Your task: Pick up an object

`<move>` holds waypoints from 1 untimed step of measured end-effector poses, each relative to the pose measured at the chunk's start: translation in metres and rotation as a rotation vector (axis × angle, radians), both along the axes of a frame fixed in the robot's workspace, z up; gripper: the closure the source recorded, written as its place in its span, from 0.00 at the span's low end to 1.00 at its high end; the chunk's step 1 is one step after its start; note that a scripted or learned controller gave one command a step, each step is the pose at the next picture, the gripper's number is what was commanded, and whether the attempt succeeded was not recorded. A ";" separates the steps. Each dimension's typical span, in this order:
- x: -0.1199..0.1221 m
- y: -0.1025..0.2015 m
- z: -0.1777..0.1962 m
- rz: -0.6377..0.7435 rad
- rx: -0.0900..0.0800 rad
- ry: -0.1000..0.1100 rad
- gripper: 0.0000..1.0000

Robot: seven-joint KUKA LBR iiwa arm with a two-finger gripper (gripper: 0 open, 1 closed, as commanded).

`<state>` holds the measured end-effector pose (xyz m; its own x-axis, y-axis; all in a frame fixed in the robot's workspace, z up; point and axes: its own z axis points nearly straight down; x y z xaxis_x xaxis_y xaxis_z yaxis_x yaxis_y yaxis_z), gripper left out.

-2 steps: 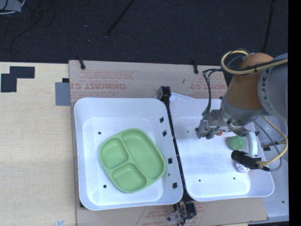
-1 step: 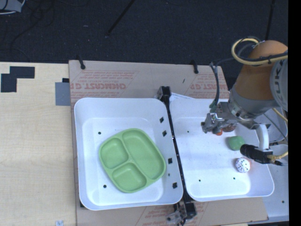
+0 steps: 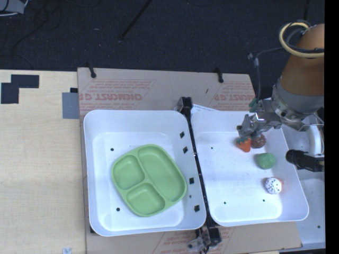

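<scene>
My gripper (image 3: 250,133) hangs over the upper right part of the right bin (image 3: 233,205), on the grey arm with its orange band. Right under its tip lie a small orange object (image 3: 244,145) and a reddish-brown one (image 3: 259,141), both partly covered by the gripper; I cannot tell whether it touches either. A soft green object (image 3: 265,160) rests just below and to the right. Further toward the front sits a white ball with dark dots (image 3: 273,185).
The left bin (image 3: 100,136) holds a light green divided plate (image 3: 149,180). A black divider (image 3: 193,163) runs between the bins. A black cylindrical part (image 3: 304,160) juts in at the right bin's right edge. Cardboard lies under both bins.
</scene>
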<state>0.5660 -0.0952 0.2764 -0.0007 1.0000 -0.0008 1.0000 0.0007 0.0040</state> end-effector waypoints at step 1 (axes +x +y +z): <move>-0.006 0.049 -0.018 0.003 0.003 0.008 1.00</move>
